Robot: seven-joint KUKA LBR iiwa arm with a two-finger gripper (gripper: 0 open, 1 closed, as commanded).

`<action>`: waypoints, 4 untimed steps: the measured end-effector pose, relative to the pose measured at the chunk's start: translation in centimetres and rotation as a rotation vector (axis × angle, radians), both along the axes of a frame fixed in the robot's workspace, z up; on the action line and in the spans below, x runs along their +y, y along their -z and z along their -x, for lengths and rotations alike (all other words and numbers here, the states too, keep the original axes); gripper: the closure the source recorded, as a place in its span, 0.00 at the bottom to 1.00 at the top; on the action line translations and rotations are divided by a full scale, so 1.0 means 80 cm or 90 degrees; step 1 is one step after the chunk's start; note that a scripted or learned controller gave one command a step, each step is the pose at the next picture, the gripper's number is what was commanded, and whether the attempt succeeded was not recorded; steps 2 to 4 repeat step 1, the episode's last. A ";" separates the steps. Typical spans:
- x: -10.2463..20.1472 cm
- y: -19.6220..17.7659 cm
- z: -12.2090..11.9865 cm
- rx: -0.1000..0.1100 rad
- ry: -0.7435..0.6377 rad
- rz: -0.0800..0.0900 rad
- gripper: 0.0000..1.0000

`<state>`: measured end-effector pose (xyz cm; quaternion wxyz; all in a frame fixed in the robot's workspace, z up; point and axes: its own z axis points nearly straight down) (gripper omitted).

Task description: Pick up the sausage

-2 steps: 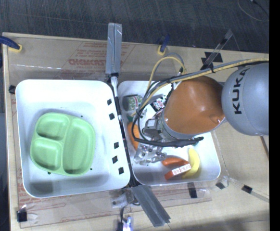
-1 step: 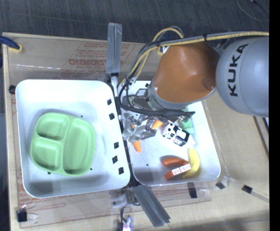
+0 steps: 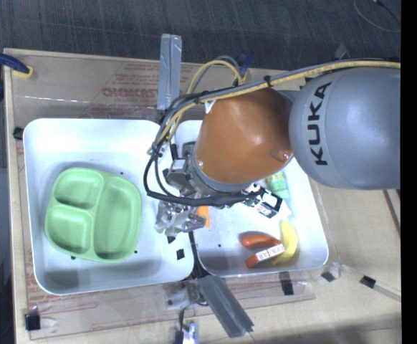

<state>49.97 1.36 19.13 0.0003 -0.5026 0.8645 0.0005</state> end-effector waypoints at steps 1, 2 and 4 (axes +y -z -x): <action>-0.114 -0.049 0.027 -0.004 -0.008 0.001 1.00; -0.114 -0.049 0.027 -0.004 -0.008 0.001 1.00; -0.114 -0.049 0.027 -0.004 -0.008 0.001 1.00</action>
